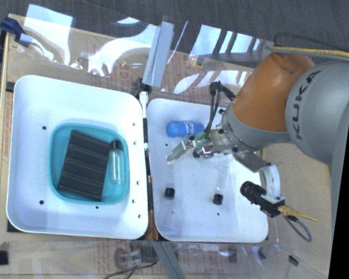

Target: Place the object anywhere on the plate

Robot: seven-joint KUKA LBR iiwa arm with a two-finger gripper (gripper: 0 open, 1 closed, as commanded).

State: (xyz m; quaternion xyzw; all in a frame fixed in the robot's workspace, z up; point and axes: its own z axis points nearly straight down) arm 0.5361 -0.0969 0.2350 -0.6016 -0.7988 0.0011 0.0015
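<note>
Currently, a clear bottle (117,163) lies on the blue plate (61,145) in the left bin (38,97), beside a black ribbed block (85,165). Its long axis runs roughly top to bottom in the view, dark cap toward the far side. A blue bottle (183,129) lies in the right bin (240,225), near the far wall. The arm (296,101) reaches over the right bin, wrist bent leftward; the gripper (182,151) sits just beside the blue bottle. Finger spacing cannot be determined. Bare floor shows in the near half of the right bin.

Bench (30,247) carrying two white bins
The left bin (25,147) and the right bin (240,225) are sitting side by side, nearly touching, on its pale top.
</note>
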